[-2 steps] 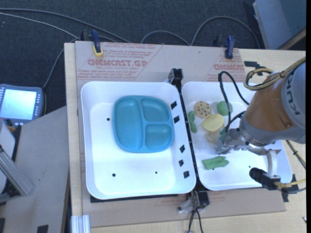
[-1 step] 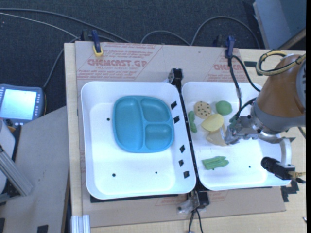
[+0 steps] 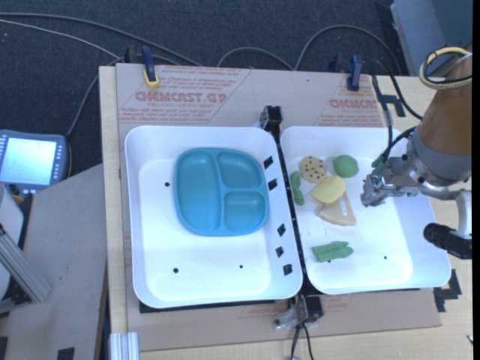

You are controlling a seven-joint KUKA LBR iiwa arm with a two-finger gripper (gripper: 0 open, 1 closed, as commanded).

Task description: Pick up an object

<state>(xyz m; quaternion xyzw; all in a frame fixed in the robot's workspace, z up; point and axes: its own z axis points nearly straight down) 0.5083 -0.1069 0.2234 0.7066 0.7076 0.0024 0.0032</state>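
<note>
While the pincer (image 3: pixel 373 190) hovers low over the right bin (image 3: pixel 397 272), its grip unreadable from above, nothing is visibly lifted; toy foods, the yellow piece (image 3: pixel 328 190) nearest, lie just beside it, awaiting picking.

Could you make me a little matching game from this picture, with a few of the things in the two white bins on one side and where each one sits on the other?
Things:
1. blue divided plate
2. spotted cookie
3. green round piece
4. green bean pod

Places:
A. top of the cluster in the right bin, on the side towards the gripper
B. alone in the lower part of the right bin
C. in the left bin
D. top of the cluster in the right bin, on the side towards the divider between the bins

Pairs: 1-C, 2-D, 3-A, 4-B
</note>
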